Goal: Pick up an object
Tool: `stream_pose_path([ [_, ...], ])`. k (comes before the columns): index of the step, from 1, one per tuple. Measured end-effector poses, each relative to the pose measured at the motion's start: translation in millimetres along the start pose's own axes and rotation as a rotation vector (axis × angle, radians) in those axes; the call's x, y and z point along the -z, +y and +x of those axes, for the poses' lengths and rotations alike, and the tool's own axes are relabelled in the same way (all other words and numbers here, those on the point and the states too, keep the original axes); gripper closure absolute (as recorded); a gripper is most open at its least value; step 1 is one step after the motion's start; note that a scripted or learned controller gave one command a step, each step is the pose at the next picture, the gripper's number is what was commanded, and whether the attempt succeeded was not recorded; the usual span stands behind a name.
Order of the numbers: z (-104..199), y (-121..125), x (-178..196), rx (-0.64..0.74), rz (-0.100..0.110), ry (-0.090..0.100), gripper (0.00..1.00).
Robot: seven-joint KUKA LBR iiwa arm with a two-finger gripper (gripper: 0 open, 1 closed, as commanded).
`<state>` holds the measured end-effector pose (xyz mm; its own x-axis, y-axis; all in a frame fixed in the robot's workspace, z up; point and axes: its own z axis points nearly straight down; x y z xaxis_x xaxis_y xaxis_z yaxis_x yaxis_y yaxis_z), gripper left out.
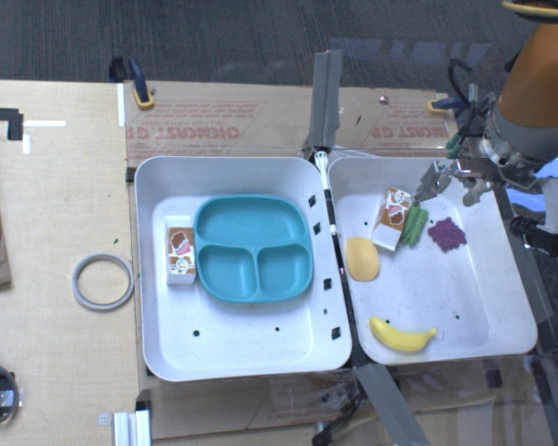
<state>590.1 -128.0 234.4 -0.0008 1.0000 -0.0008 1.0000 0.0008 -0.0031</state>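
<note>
The green pickle point(414, 226), a slim, smooth plastic cylinder, lies in the right bin point(502, 323) against a glossy carton point(391, 217), with the knobbly purple grapes point(446, 235) on its other side. The tool point(444, 178) hovers just above-right of the pickle, fingers apart and empty. A good grasp would straddle its narrow width, clear of the carton.

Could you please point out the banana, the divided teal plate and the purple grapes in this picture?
banana point(403, 335), camera view, middle of its curved body.
divided teal plate point(255, 248), camera view, the ridge where its compartments meet.
purple grapes point(446, 235), camera view, centre of the bunch.
</note>
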Motion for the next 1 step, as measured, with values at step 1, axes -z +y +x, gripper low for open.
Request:
stream_pose_path([
  [1, 19.5, 28.4, -55.6, -0.125, 0.001, 0.001, 0.00],
])
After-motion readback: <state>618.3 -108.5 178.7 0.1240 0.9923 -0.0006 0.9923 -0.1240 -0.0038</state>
